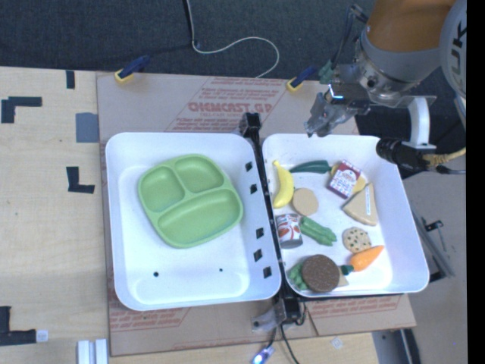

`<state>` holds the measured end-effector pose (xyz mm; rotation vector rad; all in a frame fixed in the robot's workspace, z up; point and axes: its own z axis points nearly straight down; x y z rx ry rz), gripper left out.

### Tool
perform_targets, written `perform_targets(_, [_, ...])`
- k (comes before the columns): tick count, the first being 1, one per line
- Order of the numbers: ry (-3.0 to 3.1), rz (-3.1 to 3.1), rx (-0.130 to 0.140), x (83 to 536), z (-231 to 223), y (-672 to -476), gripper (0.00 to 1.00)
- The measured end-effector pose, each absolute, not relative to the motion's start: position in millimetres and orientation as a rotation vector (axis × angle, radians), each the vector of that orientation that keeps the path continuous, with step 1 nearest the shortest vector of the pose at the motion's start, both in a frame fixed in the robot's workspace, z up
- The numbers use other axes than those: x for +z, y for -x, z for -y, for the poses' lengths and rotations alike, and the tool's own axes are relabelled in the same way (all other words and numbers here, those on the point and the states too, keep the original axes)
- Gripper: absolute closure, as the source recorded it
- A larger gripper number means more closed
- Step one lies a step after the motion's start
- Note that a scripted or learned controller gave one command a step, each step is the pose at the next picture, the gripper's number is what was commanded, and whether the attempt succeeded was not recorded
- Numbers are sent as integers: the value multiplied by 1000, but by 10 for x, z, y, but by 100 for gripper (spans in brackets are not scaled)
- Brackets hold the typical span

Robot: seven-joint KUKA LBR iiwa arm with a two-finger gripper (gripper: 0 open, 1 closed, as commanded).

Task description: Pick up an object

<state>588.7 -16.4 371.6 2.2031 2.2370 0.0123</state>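
The right bin [402,203] holds toy food: a yellow banana [283,185], a green bean pod [309,167], a red-and-white carton [343,179], a wedge of cheese or sandwich [362,205], a tan round disc [305,202], a small can [289,230], a green pepper [318,231], a cookie [355,239], a carrot [367,258] and a burger [320,273]. My gripper [321,122] hangs above the back rim of the right bin, behind the food, with nothing visible between its dark fingers.
The left bin [125,226] contains a green divided plate [190,199]. A black divider clip strip [258,203] runs between the bins. A white cable [227,48] and yellow-blue clamps [130,68] lie at the back of the cardboard mat.
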Motion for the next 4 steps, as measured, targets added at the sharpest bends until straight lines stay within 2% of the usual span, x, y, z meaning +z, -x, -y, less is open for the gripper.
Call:
perform_targets(1, [-2216, -2227, -1, 3764, 241, -5889, 100])
perform_targets(2, [-2233, -2216, -10, 3160, 1047, -5540, 100])
perform_targets(4, [-2220, -2226, -5, 3384, 992, -5568, 100])
